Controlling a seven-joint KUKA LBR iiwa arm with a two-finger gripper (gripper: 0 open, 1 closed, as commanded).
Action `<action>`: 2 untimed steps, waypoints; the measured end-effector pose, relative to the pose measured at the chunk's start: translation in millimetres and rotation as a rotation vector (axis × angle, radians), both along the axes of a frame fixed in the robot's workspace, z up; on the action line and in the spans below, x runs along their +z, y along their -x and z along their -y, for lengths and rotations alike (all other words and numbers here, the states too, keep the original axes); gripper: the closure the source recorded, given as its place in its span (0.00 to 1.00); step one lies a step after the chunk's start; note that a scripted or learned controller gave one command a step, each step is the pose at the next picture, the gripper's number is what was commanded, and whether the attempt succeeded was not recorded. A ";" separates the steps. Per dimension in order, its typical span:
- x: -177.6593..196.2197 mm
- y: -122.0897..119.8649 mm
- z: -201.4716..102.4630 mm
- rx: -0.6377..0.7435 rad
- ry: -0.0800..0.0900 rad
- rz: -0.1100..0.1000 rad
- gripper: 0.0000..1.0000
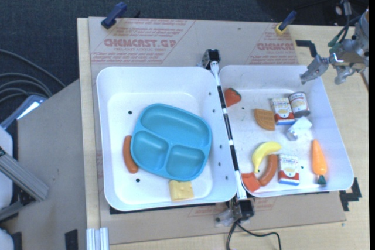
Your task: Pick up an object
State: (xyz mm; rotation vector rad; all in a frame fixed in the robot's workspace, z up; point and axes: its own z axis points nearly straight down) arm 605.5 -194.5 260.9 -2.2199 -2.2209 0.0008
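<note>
The can [299, 104], small and dark-labelled, sits in the far part of the right bin [337, 143], and of everything in there it lies closest to the arm, so I'd call it the likeliest target. It sits touching a little carton [282, 109] on its left, with a crumpled white scrap [300, 127] just on its near side.

Now the gripper [328, 67]: it hangs at the far right corner of that right bin, over the rim, coming in from the right. Two grey prongs spread apart, one reaching left toward the bin wall, the other out by the frame edge, so the pincer looks wide and nothing sits between the prongs. It touches nothing that I can make out.

So the key relation: the can lies nearer and to the left of the pincer, a short way off. Its long axis seems to run roughly far-to-near, though at this size I can't be sure whether it stands or lies.

Further out, the carrot [318, 159] runs far-to-near along the right wall, the banana [265, 154] curves mid-bin beside a sausage [268, 170]. All are farther from the pincer. The left bin [111, 96] with its blue tray [170, 141] is well apart.
</note>
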 end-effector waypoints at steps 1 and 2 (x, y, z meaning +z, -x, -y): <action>-176.9 -60.8 10.6 0.001 -0.004 -0.003 0.00; -165.8 -61.8 11.1 0.003 0.000 0.001 1.00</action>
